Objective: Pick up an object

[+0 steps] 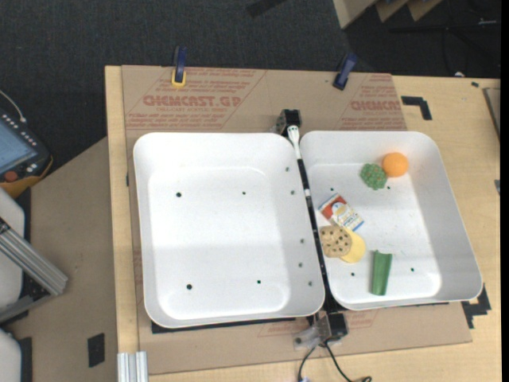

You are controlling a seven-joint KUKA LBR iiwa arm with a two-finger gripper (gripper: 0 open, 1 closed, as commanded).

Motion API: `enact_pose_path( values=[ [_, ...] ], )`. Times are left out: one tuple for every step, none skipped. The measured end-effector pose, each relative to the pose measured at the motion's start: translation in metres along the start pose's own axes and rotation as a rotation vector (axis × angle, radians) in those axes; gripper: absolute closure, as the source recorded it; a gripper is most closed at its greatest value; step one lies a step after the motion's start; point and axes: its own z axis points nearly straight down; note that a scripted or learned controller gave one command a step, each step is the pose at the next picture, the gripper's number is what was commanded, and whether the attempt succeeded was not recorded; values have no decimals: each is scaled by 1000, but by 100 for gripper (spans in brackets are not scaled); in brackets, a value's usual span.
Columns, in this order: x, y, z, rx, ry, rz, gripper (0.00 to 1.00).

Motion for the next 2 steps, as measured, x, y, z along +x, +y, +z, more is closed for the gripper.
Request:
enact_pose_path(
  values=[
    [0,0,-4,-3,-1,0,100],
    [0,0,4,0,0,0,100]
  ],
)
